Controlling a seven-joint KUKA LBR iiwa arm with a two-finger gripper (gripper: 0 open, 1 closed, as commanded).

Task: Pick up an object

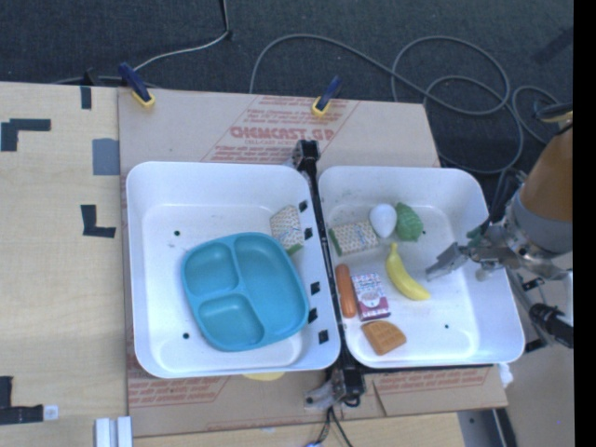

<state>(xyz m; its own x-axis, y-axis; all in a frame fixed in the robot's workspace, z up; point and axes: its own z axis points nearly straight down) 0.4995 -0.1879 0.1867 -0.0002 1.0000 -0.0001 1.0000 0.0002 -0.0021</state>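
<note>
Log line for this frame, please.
stage: approach | gripper: over right bin, holding nothing | nearest: banana | left bin: blue tray

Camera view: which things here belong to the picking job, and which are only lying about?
For the job:
hand
banana
hot dog
card box
cracker
egg
green toy
right bin

Lying about:
blue plate
left bin
clamps
cables

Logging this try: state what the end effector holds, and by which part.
Nothing is held. The end effector hovers over the right bin, just right of the banana, with nothing between its fingers.
</note>
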